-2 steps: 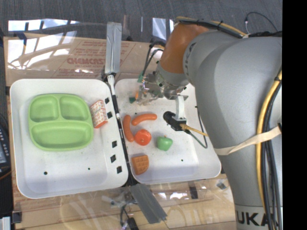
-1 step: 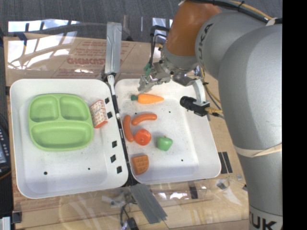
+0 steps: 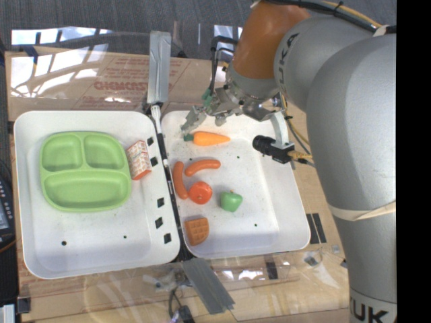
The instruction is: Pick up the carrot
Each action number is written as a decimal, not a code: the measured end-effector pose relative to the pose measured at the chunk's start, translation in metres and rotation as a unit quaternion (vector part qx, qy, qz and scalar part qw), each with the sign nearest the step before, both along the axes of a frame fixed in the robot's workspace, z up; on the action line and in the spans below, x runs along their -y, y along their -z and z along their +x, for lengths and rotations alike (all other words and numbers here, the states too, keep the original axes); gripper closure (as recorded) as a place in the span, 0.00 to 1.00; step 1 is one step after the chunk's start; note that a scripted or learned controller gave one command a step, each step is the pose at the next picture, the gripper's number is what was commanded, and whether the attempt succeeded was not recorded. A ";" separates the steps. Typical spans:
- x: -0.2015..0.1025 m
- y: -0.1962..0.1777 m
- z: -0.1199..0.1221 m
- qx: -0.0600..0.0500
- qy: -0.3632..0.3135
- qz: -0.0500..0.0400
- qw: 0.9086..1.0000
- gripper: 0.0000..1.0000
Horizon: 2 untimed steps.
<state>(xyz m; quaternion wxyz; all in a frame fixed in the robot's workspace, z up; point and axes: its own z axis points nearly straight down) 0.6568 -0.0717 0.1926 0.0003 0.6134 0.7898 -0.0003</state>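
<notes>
Carrot (image 3: pixel 211 138): smooth, glossy orange taper with a green stub, lying flat near the far edge of the right bin (image 3: pixel 283 210). Near it lie two curved sausages (image 3: pixel 202 166), a tomato (image 3: pixel 200 192), a green pepper (image 3: pixel 231 201) and a ridged waffle (image 3: pixel 197 230). Hand (image 3: pixel 192 121) slants down from the right, just above the carrot's green end; fingers slightly apart, gripping nothing.
</notes>
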 end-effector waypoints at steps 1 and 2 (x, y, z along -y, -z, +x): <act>0.061 0.090 -0.001 -0.003 0.021 0.000 1.000 0.00; 0.107 0.038 0.000 0.000 0.127 0.000 0.992 0.00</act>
